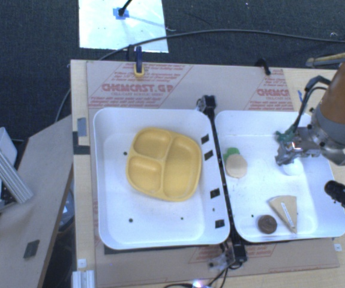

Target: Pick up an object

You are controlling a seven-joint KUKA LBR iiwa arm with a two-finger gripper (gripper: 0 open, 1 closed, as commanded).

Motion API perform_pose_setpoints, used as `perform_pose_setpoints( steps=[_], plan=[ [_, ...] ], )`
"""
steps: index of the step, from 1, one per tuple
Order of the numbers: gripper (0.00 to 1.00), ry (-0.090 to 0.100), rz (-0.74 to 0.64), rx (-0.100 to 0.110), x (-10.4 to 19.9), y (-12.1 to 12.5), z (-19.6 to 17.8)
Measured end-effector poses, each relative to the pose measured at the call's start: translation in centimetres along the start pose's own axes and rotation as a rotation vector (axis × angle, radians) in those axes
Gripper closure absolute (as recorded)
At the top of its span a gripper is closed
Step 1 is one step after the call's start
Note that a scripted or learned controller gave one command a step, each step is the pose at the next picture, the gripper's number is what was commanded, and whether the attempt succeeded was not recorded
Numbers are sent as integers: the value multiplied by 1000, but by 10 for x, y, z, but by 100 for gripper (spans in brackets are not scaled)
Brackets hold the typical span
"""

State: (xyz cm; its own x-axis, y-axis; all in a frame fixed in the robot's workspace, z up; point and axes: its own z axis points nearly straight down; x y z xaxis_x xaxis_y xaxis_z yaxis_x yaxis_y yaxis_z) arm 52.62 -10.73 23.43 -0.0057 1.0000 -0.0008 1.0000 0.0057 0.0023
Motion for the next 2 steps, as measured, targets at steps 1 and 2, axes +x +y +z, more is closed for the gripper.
perform_pose_setpoints(
  steps=[1,2],
  plan=[
    [100,0,1,2,0,2,-29],
    [100,2,-4,6,49,19,-10]
  ],
)
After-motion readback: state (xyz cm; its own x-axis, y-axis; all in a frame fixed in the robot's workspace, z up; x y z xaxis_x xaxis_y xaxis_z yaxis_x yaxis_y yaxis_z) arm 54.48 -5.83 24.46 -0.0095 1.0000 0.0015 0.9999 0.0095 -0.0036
